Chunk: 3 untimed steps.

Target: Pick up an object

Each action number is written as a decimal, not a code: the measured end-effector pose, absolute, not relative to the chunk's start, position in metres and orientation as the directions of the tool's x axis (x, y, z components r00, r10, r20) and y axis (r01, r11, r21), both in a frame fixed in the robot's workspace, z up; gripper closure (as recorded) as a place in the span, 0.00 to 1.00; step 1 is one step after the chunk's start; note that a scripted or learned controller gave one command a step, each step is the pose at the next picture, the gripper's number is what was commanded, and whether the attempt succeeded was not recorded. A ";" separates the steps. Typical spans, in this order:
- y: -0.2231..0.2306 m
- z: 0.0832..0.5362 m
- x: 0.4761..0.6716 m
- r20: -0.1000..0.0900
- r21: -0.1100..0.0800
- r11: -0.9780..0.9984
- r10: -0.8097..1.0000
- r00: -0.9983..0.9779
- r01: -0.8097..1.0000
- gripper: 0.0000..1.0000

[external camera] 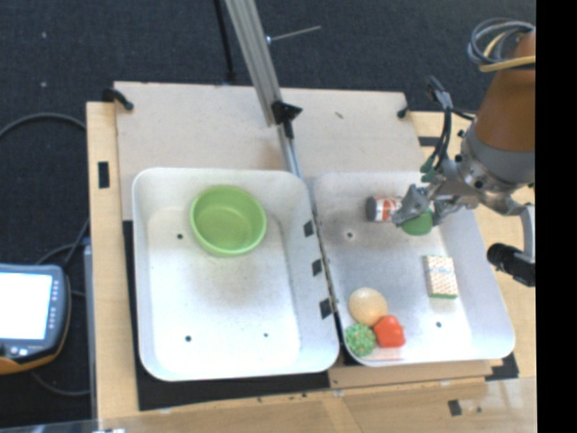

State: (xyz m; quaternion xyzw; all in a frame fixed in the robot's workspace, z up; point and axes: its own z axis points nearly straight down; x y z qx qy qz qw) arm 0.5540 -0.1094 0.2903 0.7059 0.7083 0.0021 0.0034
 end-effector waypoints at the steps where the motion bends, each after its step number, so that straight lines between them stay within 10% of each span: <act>1: -0.063 0.271 0.577 0.000 0.001 0.006 1.000 -0.006 1.000 1.00; 3: 0.026 0.254 0.611 0.000 0.002 0.006 1.000 -0.006 1.000 1.00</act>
